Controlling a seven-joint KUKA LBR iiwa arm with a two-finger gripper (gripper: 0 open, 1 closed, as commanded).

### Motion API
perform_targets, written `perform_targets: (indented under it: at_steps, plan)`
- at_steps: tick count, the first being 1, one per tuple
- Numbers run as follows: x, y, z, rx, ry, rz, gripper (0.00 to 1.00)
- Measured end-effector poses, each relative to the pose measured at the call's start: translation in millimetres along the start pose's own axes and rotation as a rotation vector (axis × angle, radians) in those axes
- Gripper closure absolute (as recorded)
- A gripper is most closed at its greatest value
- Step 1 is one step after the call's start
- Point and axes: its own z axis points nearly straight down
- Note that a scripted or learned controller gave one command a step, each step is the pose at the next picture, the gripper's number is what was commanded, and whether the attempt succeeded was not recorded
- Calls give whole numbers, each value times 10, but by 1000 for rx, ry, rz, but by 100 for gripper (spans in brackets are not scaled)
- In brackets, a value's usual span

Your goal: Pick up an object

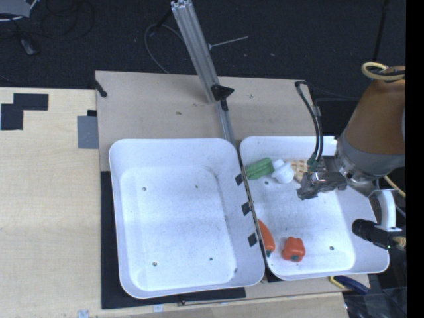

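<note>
The right bin (331, 257) holds a green object (259, 168) near its far left corner, with a small white object (283, 172) beside it. An orange-red object (293, 248) lies near the front, and another orange one (265, 236) rests against the bin's left wall. A small tan item (300, 167) lies just behind the gripper. My gripper (309, 189) hangs over the middle of the right bin, to the right of the white object. Nothing shows between its fingers.
The left bin (132, 158) stands beside the right one, the two meeting at a divider with black clips (246, 208). A metal rail (199, 48) slants up from the bench behind the bins. A black cable (317, 128) runs down to the wrist.
</note>
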Motion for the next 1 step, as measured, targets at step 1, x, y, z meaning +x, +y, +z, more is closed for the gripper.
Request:
perform_targets:
  at_steps: [1]
  plan:
    - [498, 121, -52, 0, 0, 0, 100]
